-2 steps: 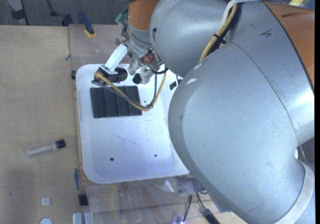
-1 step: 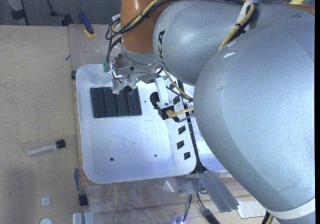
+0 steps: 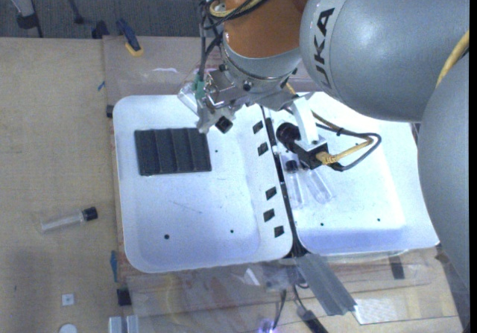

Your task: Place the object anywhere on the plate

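A dark grey ribbed plate point(image 3: 173, 151) lies flat in the left white bin point(image 3: 186, 242), toward its back left. My gripper point(image 3: 308, 190) hangs over the right white bin point(image 3: 358, 227), just right of the divider between the bins. Its two clear fingers point(image 3: 322, 187) point down and stand apart, with bare bin floor showing between them. The plate is well to the left of the gripper, across the divider. The arm's grey body and orange band hide the back of both bins.
A black divider strip with several small black tabs point(image 3: 270, 194) runs between the bins. A yellow-tipped cable point(image 3: 350, 151) loops off the wrist over the right bin. A small clear tube with a black cap point(image 3: 68, 219) lies on the bench left of the bins.
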`<state>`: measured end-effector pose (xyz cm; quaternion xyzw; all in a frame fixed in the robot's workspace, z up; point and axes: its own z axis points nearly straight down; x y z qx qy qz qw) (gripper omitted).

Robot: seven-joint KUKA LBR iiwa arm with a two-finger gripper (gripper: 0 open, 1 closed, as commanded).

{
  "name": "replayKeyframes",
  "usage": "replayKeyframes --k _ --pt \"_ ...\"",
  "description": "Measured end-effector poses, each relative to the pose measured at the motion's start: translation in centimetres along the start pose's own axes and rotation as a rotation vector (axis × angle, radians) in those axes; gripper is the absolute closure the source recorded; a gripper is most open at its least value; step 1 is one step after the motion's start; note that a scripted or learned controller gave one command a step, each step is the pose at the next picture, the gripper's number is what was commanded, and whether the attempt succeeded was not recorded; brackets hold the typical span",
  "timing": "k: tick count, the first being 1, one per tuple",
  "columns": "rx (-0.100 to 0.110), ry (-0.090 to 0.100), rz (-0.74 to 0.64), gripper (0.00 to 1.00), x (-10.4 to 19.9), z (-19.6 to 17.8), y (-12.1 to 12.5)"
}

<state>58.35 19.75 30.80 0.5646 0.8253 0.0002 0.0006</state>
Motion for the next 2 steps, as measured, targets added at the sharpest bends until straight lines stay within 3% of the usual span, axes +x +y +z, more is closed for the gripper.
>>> replayKeyframes --k 1,2 --pt "0.004 0.001 0.158 1.00 4.1 16.0 -7.8" --pt "0.002 -0.001 0.577 1.00 1.7 9.4 -3.6"
